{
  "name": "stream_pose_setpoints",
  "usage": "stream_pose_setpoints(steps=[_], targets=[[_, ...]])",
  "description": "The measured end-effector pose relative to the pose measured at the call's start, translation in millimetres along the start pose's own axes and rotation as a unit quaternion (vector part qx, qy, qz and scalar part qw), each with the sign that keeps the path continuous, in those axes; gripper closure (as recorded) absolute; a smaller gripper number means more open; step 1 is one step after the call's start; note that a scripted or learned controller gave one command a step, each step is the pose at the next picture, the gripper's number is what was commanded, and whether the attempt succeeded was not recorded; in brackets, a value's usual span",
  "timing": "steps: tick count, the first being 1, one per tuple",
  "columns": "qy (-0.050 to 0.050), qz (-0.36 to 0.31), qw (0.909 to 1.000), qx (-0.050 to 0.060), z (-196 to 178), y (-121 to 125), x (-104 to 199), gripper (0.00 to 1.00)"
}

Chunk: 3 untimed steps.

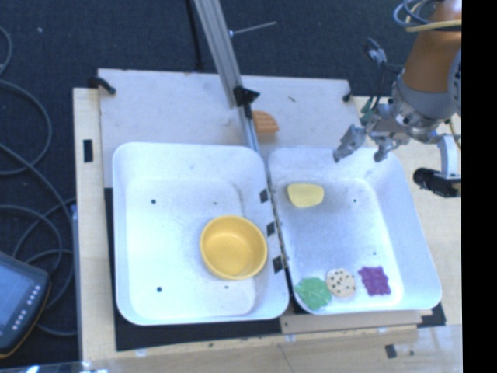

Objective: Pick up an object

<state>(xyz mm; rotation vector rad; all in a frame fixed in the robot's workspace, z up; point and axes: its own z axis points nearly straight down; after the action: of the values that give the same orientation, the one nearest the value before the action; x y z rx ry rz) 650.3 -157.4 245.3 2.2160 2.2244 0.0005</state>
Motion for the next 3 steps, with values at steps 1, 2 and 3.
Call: stream_pose_setpoints(steps=[1, 2, 3], targets=[[0.000, 0.000, 1.0000, 0.000, 0.0, -0.1, -0.3, 0.00], [-0.001, 0.002, 1.0000, 0.003, 62.0, 3.6, -3.5, 0.00], [-0.001, 0.001, 1.0000, 0.002, 107.6, -0.2, 2.1, 0.00]])
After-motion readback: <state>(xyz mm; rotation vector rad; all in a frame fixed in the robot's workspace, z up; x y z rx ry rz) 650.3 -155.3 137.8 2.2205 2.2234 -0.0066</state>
